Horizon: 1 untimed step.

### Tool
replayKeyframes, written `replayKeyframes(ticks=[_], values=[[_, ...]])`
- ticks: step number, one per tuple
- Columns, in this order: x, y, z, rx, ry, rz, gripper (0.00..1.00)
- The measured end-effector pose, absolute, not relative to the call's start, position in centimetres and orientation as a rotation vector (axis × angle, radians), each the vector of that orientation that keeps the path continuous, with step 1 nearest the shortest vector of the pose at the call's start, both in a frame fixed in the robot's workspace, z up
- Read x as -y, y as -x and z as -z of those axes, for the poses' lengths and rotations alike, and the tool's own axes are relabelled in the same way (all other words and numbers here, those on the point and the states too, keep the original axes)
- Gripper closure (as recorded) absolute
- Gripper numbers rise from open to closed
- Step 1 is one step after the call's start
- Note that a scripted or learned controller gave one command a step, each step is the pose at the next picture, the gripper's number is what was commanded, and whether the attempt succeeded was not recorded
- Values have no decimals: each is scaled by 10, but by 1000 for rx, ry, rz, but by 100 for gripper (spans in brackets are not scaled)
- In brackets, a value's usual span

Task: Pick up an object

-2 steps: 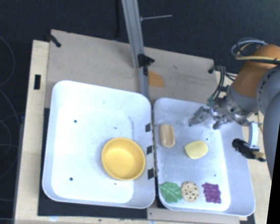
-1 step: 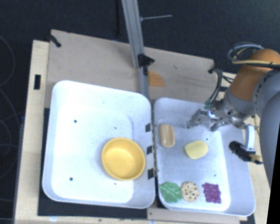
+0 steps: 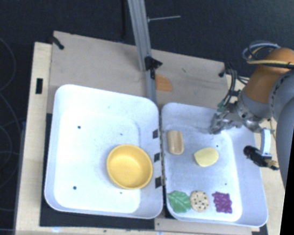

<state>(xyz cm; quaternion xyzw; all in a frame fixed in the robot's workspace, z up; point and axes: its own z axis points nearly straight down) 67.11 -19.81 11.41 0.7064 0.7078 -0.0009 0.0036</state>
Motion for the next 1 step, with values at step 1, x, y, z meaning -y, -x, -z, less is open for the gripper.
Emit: replayKeyframes(ticks=[1], values=[[199,-664,-163,-2216,-2219,-5,100]])
